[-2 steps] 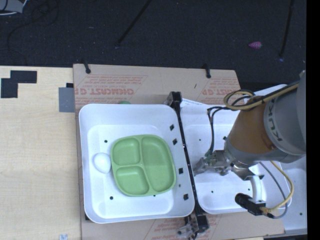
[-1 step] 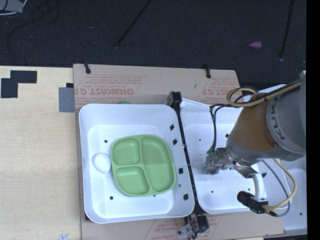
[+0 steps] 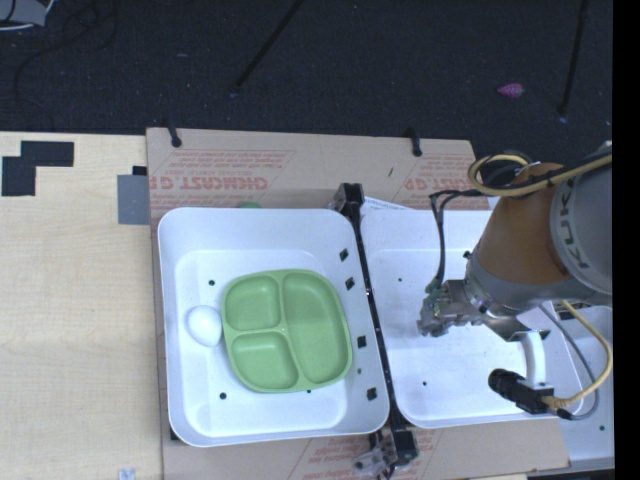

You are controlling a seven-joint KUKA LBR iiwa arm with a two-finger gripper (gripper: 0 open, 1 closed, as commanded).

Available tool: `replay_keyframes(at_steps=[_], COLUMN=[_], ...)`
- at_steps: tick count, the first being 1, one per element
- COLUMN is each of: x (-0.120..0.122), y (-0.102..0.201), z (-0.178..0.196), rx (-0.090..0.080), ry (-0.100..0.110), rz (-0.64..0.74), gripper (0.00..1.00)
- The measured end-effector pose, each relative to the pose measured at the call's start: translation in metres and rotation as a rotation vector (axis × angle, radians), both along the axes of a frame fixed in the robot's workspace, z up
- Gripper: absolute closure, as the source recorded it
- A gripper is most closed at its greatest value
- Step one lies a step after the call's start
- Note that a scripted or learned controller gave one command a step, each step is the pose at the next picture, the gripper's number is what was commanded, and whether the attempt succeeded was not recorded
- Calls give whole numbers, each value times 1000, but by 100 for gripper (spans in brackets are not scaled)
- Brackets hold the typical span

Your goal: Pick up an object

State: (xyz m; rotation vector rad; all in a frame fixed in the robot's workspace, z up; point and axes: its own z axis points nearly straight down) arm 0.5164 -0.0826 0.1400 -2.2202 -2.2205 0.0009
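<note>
- The bench (image 3: 70,308) carries 2 shallow white bins side by side, resting on a cardboard sheet (image 3: 300,173) printed with red lettering.
- The left bin (image 3: 190,243) holds a green plate (image 3: 286,330) divided into 3 compartments; it lies flat, near the middle of the bin floor and slightly tilted in plan.
- A small white ball (image 3: 204,325) sits touching the plate's left edge, between the plate and the bin's left wall.
- A black divider (image 3: 366,308) with clips runs along the seam where the 2 bins meet.
- The right bin (image 3: 420,398) shows a bare white floor with a few small dark marks.
- The arm (image 3: 545,238), grey with an orange band, reaches in from the right and hangs over the right bin, covering much of its right half.
- The gripper (image 3: 437,313) points down near the middle of the right bin, well apart from the plate and the ball in the other bin.
- The gripper is seen from above as a dark grey cluster, and how it is set cannot be told from this view; nothing can be seen held in it.
- Cables (image 3: 440,233) loop from the wrist, and a black cylindrical part (image 3: 518,389) on a white bracket hangs below the arm over the bin's lower right corner.
- Behind the bench lies dark carpet (image 3: 300,48).
</note>
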Motion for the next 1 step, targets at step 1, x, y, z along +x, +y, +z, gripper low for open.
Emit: replay_keyframes(at_steps=[1], x=[6], y=[6], z=[59], rx=[0], ry=[-4], rz=[0], gripper=[100])
